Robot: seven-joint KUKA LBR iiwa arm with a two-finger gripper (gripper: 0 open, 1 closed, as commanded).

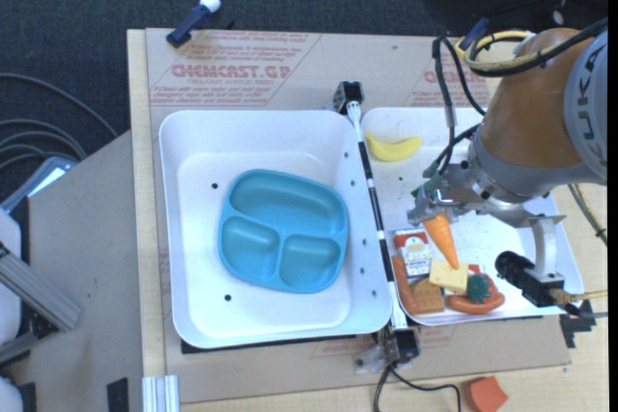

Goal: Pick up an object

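Gripper over right bin, toy carrot at its tip.

The two-finger gripper (434, 204) hangs above the right white bin (381, 123), near its left wall. The orange plastic carrot (440, 237) lies just below it, long axis toward the bin's near edge. Jaw state: cannot tell. The arm reaches in steeply, wrist down.

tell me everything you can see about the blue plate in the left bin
The blue plate is a light blue divided dish that looks like smooth plastic, with rounded corners and three compartments: one long section across the far side and two smaller ones nearer the camera. It lies flat and right side up on the floor of the left bin, turned slightly askew, roughly centred. Nothing sits in its compartments and nothing else touches it.
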